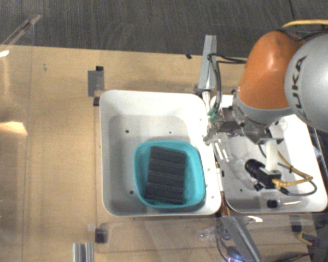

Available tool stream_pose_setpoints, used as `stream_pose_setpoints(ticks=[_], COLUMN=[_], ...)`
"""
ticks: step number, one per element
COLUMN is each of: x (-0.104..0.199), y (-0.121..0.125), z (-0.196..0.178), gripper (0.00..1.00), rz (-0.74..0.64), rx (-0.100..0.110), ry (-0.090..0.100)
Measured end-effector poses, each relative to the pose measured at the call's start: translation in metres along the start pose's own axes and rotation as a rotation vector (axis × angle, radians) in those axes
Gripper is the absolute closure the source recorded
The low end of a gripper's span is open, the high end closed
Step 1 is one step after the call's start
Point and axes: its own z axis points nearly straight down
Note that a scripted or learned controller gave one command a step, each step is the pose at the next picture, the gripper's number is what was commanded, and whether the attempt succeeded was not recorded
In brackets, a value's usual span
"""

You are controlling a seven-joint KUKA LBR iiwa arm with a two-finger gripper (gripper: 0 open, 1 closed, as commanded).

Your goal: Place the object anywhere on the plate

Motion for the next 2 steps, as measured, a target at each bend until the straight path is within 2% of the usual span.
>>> stream_pose_setpoints(ticks=[1,2], x=[0.000,-0.082], y=[0.000,-0.018], z=[0.000,-0.117], gripper=[0.00,0.00], rz=[0.001,0.034], rx=[0.000,-0.007], ry=[0.000,-0.002])
